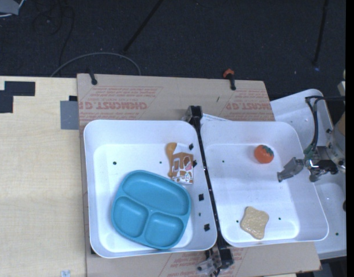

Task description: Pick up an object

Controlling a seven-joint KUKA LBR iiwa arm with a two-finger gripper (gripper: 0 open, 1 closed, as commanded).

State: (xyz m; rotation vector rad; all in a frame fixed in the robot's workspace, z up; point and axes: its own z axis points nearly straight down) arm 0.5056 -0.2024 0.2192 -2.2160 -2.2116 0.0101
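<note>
The right bin (pixel 304 227) holds an orange round fruit toy (pixel 264 153) near its back and a beige toast-shaped piece (pixel 254 221) near its front. In the left bin (pixel 99 154) a blue divided plate (pixel 151 209) lies flat, with a small brown-and-white packet (pixel 181 167) just behind it by the divider. My gripper (pixel 302 172) hangs over the right bin's right rim, well right of the fruit toy and above the toast piece. Its fingers are spread open with nothing between them.
A black divider clamp (pixel 201 178) runs between the two bins. Cardboard (pixel 165 100) lies under and behind them, on a pale wooden bench (pixel 33 178). A white surface (pixel 298 105) and cables sit at the far right beside the arm.
</note>
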